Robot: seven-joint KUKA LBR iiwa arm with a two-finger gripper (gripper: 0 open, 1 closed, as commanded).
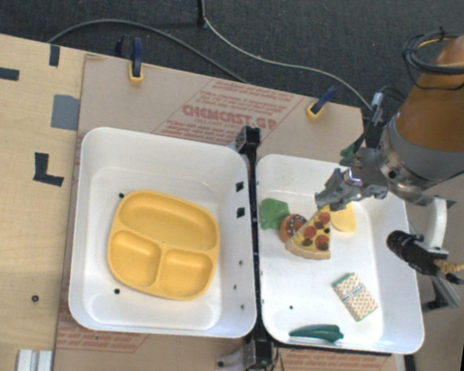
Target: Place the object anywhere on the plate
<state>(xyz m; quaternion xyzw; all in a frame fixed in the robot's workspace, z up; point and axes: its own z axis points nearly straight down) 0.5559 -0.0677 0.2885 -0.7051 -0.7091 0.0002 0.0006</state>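
Nearest me, at the near wall of the right bin [399,339], lies a dark green pod-shaped toy [316,331], and I use that right bin as my landmark for everything else. Just up from the pod, toward the bin's right side, sits a small patterned packet [355,295]. Around the middle of the bin is a toy pizza slice [311,236] with red toppings; a green leaf-like piece [273,213] touches it on the side toward the dividing wall, and a pale yellow piece [345,220] lies just beside it on the arm's side.

The gripper [335,193] hangs over the far half of this bin, just above the pizza slice and the yellow piece. I see nothing between its fingers, and I cannot tell from this angle how wide they stand.

The yellow plate [163,243], with three compartments, rests in the left bin [91,202], across the dividing wall from my landmark. Both bins stand on the counter [3,215].

I judge the pizza slice to be the object in hand, since the gripper is right over it. It looks like light, stiff plastic, flat and likely smooth, so it could slip or tip if pinched at the pointed end. I would take it across the thick crust edge, clear of the leaf and yellow piece crowding it.
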